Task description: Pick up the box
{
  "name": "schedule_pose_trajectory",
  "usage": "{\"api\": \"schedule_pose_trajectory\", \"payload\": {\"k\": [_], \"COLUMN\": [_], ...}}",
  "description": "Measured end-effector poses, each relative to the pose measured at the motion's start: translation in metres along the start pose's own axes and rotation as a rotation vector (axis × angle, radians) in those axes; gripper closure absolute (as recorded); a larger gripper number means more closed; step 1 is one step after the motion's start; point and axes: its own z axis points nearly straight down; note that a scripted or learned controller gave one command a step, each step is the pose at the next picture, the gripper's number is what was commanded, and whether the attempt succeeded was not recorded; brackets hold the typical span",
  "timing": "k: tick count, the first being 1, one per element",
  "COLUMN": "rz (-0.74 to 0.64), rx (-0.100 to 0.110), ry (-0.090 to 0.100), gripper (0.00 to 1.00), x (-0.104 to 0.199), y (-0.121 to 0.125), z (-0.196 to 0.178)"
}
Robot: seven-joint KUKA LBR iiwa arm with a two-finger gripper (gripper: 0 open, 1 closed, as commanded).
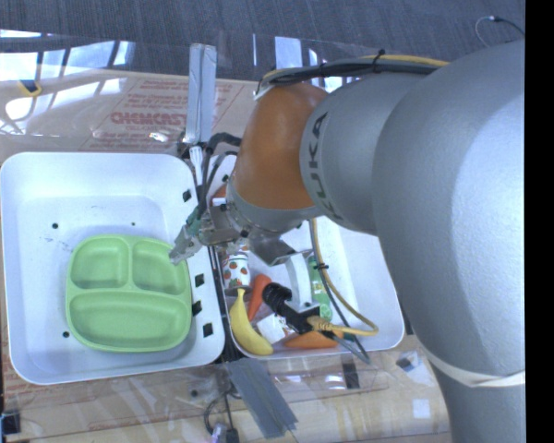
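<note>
Two white bins: left bin with one green divided plate, right bin crowded under the arm. Gripper hangs at the divider; its opening, I can't tell. Likely the box, small and printed, stands just right of it. One banana, one carrot nearby. A grab could snag them!

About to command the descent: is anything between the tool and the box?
Nothing visible lies between them. The tool hangs over the bins' shared rim, just left of the box. The banana and carrot crowd the box's lower side.
</note>
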Motion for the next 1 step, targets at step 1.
{"api": "schedule_pose_trajectory", "payload": {"k": [1], "rz": [-0.026], "rx": [-0.016], "ry": [0.0], "gripper": [0.0], "x": [0.0359], "y": [-0.0117], "z": [0.0498]}}
